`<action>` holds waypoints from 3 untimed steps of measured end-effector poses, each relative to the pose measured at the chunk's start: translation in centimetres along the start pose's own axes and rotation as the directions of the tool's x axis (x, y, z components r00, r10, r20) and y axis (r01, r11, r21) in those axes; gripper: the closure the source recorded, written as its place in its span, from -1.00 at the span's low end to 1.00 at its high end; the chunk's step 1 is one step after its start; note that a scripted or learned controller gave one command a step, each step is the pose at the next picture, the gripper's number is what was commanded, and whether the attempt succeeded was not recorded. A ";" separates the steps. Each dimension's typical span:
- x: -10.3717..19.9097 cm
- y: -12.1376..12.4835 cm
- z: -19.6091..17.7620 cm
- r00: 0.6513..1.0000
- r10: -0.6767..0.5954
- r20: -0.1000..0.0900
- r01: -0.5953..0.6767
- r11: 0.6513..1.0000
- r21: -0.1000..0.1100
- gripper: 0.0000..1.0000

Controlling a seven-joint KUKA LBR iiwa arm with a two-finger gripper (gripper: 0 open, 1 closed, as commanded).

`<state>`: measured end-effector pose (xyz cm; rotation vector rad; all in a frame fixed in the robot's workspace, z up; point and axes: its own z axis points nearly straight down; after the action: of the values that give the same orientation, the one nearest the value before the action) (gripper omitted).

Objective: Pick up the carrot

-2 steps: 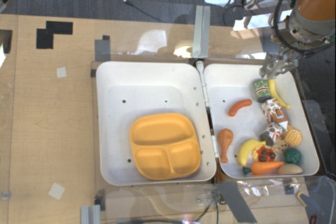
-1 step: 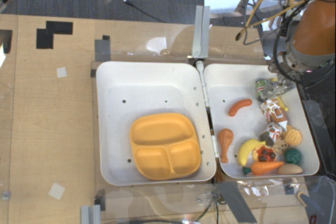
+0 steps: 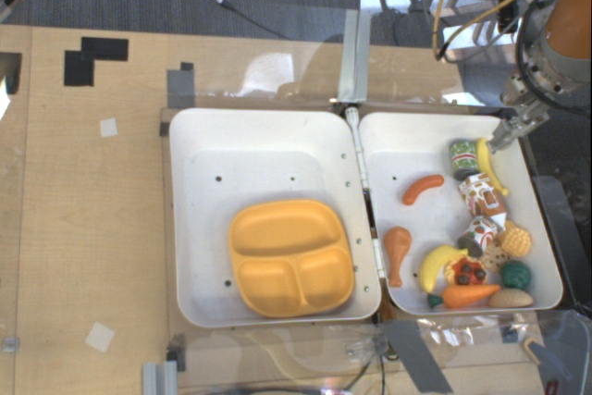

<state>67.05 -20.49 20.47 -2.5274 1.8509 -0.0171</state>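
1. Arm, grey w/ orange band, enters from upper right; we see its two-finger gripper (image 3: pixel 511 130) angled down-left over the right white bin (image 3: pixel 407 139), top right corner.
2. Finger state: we can't tell.
3. Orange plastic carrot (image 3: pixel 470 295) lies at bin's front edge, well apart from gripper.

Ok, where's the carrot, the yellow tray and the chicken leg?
carrot (image 3: pixel 470 295): camera view, middle of its orange body.
yellow tray (image 3: pixel 292 256): camera view, the ridge between its compartments.
chicken leg (image 3: pixel 397 247): camera view, its thick meaty end.
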 end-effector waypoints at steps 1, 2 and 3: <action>-4.0 -1.6 -9.0 0.998 -0.065 -0.002 0.065 0.998 0.005 1.00; -6.3 4.4 2.7 0.960 -0.281 0.013 0.281 0.960 -0.012 1.00; -4.1 -0.4 3.6 0.906 -0.424 0.007 0.424 0.906 -0.004 1.00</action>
<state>66.25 -16.49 16.90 -2.8723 1.2591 -0.0070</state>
